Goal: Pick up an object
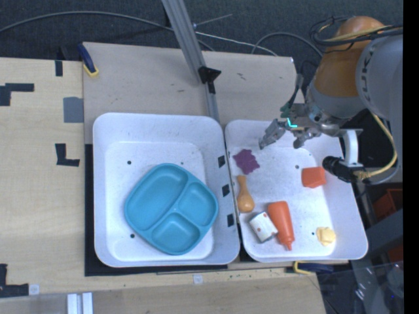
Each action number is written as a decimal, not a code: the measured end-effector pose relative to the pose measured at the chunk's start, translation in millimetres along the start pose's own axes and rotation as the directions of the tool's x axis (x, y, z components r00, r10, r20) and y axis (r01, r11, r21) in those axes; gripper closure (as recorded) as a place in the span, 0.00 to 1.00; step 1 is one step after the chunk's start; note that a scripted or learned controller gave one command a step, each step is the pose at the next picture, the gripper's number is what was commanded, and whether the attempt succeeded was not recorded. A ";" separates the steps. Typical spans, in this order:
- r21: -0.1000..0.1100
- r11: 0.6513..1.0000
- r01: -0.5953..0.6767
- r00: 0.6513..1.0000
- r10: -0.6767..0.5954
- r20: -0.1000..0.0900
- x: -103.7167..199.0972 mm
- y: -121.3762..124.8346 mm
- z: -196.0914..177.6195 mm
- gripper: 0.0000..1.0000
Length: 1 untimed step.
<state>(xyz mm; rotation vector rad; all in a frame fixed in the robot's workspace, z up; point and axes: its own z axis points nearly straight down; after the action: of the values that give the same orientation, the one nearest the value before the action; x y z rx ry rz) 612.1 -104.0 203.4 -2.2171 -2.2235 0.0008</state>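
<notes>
While the pincer (284, 136) hangs with fingers apart and nothing between them over the right bin's (340, 241) far edge, the purple block (245, 160) lies nearest, just leftward and nearer the camera.

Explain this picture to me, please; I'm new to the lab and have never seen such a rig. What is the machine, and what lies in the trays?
The camera looks down at a slant on a bench with two white bins. The grey and orange machine at the right is a robot arm; its gripper, the part that grabs, hangs spread over the far end of the right bin with nothing in it. The left bin holds a blue divided plate. In the right bin lie a purple piece, an orange block, a toy carrot, a tan pin-shaped toy, a small white piece and a yellow piece. The arm is meant to pick one up.
</notes>
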 end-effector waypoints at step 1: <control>0.007 1.000 -0.001 1.000 0.001 0.001 0.6 -0.6 64.8 0.00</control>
<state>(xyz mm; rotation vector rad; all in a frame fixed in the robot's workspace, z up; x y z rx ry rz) 611.4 -103.4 138.6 -2.2155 -2.2194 0.0095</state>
